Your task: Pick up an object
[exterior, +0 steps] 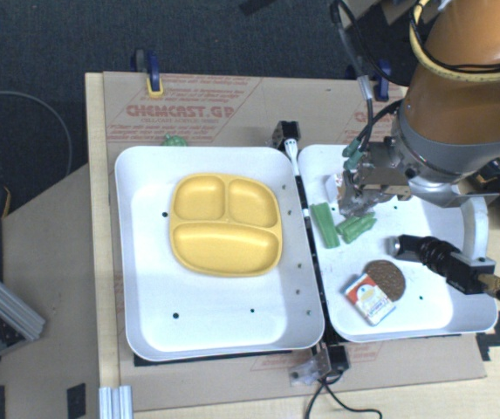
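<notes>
My gripper point(352, 206) hangs low over the back left of the right bin point(424, 326), its tips just above two green pieces. One green piece point(324, 225) lies lengthwise near the bin's left wall; the other green piece point(356, 228) lies slanted directly under the fingertips. A brown round disc point(387, 278) and a small red and white packet point(370, 300) lie toward the front of that bin. The left bin point(145, 260) holds a yellow divided plate point(226, 223). Nothing shows between the fingers.
The arm's large orange and grey body point(463, 85) covers the back right of the right bin. A blue clamp point(153, 70) sits at the board's back edge, and dark fixtures point(286, 134) stand between the bins at the back.
</notes>
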You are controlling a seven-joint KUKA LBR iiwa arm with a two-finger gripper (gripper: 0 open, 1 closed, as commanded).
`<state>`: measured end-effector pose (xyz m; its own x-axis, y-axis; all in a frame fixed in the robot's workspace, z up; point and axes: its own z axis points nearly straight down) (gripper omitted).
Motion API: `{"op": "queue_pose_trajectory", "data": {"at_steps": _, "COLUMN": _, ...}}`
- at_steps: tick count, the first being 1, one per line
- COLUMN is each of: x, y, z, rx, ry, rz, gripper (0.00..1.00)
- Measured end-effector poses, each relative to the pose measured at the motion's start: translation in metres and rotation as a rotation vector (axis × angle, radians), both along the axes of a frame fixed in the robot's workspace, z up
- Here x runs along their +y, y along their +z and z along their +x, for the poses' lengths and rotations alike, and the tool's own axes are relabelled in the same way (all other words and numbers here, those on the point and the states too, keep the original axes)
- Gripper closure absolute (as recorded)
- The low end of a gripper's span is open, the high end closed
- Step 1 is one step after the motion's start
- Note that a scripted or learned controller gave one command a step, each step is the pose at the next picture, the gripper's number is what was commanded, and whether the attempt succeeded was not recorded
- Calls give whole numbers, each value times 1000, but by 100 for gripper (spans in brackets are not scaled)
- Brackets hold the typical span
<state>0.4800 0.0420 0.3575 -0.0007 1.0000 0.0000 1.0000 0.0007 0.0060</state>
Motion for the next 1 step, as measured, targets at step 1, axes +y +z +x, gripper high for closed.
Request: {"op": "queue_pose_trajectory", "data": {"at_steps": 1, "x": 89, "y": 44, "z": 5, "rx": 0, "ry": 9, "rz": 4, "gripper": 100}}
